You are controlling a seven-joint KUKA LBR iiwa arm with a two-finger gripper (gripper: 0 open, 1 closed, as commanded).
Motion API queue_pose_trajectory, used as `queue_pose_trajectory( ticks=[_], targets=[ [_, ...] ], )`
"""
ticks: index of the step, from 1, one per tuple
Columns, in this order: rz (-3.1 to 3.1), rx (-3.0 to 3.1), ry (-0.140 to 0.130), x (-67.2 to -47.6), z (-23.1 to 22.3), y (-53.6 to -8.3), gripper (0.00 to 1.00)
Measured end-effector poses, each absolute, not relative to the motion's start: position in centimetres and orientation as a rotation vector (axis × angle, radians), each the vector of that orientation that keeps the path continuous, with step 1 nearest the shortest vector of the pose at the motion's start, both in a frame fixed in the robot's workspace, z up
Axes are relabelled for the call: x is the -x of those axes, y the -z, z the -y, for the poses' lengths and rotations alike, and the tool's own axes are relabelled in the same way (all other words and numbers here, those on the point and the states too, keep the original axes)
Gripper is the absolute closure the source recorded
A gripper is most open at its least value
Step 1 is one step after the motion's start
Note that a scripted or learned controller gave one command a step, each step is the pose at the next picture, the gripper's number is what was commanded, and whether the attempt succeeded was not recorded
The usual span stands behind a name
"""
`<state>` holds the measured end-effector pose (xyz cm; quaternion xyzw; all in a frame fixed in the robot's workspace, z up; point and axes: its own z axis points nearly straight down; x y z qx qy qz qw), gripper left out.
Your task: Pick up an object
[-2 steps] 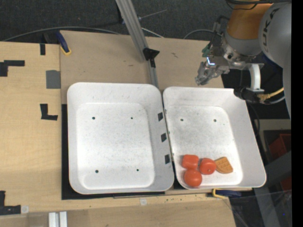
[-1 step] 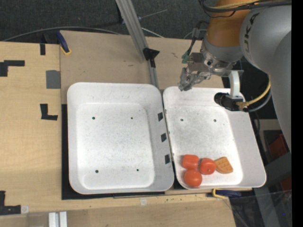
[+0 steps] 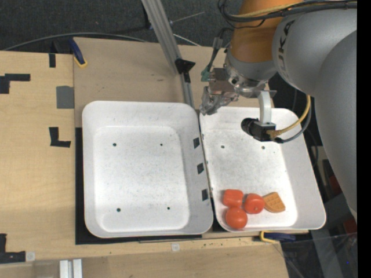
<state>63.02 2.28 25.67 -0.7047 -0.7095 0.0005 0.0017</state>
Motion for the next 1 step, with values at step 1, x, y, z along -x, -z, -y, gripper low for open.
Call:
queue_pose_trajectory(
  ticks=[1],
  targets=[
    [2.226, 2.212, -0.004, -61.69, -7.15, -24.22, 1.00]
  ],
)
